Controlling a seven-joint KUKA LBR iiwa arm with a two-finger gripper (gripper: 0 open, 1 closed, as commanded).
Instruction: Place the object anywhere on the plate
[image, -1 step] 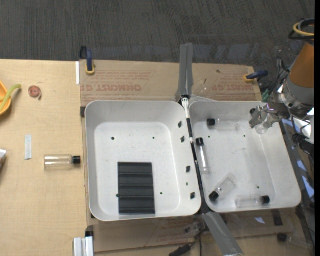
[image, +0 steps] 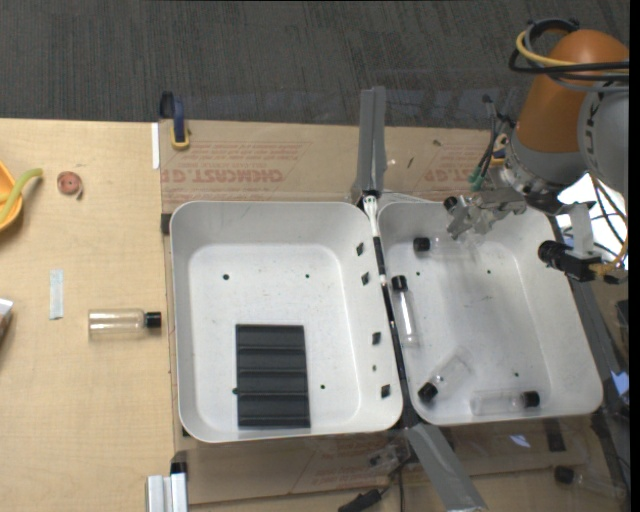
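Seemingly nothing is done yet: the dark ribbed plate (image: 271, 377) in the left bin (image: 200, 240) bears no object. Clear bottles (image: 442, 378) lie low in the right bin (image: 560, 330), well apart from the pincer (image: 470, 215) at that bin's far edge. Whether the pincer is spread or pressed together, I cannot tell.

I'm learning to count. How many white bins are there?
2: the left bin holds a black plate; the right bin sits beside it, near the gripper. None looks hidden.
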